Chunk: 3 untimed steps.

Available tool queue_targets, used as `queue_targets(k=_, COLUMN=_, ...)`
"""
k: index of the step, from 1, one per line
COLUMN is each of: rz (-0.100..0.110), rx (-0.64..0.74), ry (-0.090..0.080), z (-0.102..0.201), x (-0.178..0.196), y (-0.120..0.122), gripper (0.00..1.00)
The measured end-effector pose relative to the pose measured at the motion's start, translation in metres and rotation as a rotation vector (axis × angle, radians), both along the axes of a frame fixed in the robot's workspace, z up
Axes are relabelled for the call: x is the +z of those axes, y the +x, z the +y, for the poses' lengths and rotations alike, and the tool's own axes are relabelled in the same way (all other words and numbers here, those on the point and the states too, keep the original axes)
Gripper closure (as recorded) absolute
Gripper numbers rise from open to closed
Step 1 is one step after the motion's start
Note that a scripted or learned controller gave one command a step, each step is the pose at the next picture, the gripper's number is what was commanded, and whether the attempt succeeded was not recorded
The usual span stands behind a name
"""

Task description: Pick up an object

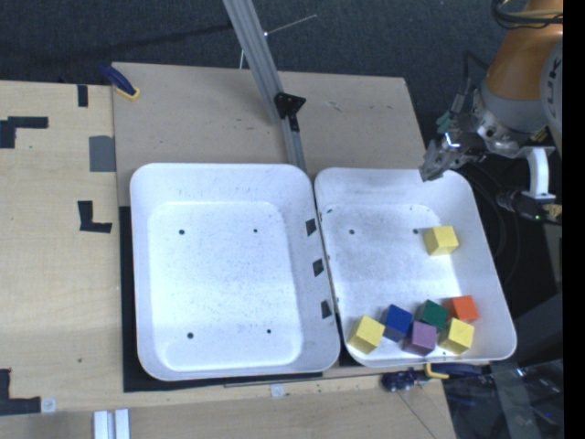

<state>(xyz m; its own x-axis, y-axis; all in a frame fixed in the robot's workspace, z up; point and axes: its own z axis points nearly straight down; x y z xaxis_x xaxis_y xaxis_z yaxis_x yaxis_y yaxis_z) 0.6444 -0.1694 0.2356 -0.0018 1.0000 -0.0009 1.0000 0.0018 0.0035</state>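
The right bin (366,245) holds several small cubes. One yellow cube (441,240) lies alone near its right wall. Along the front edge sit a yellow cube (367,333), a blue cube (398,321), a purple cube (423,337), a green cube (432,315), an orange cube (464,308) and another yellow cube (460,335). My gripper (435,163) hangs over the bin's back right corner, well behind the lone yellow cube, and I see nothing between its fingers.
The left bin (219,273) lies beside the right one, their rims touching. A grey metal pole (260,58) slants across the bench behind the bins. Black cables (512,199) hang at the right past the bin's edge.
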Motion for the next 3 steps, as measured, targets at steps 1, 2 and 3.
queue_targets(k=1, rz=0.004, rx=0.004, ry=0.003, z=0.054, x=0.008, y=-0.02, gripper=1.0)
queue_targets(k=2, rz=0.007, rx=0.003, ry=0.002, z=0.098, x=-0.003, y=-0.038, gripper=1.0)
queue_targets(k=3, rz=0.006, rx=0.005, ry=0.003, z=0.15, x=0.007, y=-0.059, gripper=1.0)
